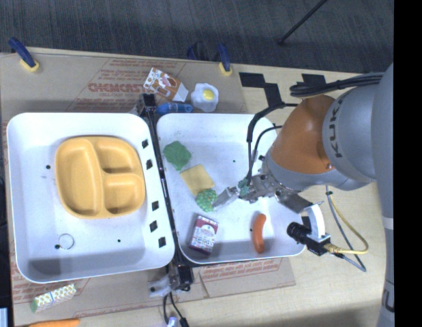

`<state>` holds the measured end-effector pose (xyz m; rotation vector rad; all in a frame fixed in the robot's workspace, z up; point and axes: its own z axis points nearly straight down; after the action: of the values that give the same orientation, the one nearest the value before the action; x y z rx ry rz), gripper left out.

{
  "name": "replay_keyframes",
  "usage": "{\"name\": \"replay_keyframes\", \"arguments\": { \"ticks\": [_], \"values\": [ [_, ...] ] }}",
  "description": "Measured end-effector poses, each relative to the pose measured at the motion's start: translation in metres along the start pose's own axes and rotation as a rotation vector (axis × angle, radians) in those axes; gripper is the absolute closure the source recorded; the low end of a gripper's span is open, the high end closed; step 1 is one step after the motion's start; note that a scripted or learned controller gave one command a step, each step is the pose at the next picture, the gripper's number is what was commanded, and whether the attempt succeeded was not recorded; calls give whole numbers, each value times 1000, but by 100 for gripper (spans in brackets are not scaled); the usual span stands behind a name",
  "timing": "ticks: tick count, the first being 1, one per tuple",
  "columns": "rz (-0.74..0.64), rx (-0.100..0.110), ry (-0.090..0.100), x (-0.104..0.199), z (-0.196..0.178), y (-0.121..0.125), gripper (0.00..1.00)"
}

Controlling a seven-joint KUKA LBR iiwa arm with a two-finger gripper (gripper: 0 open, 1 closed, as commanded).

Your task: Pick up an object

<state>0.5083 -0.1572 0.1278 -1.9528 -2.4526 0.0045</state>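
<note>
Overhead, the gripper [228, 195] sits low in the right bin [224, 125], reaching in from the right under the grey and orange arm [313, 145]. Its fingers look slightly parted with nothing between them, the tips just beside a green bumpy ball [206, 199]. Beyond the ball lies a yellow block [197, 178], and farther off a green leafy piece [176, 154]. Nearer the front wall, below the gripper, rest a dark red packet [204, 235] and an orange carrot-like piece [258, 231]. Bare floor lies behind the gripper toward the bin's back wall. Well away, the left bin [23, 182] holds a yellow divided tray [100, 176].
</note>
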Motion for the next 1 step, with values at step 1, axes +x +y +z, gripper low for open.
{"name": "replay_keyframes", "arguments": {
  "ticks": [1],
  "values": [
    [-92, -2, -1, -45, 37, -44, 0]
  ]
}}
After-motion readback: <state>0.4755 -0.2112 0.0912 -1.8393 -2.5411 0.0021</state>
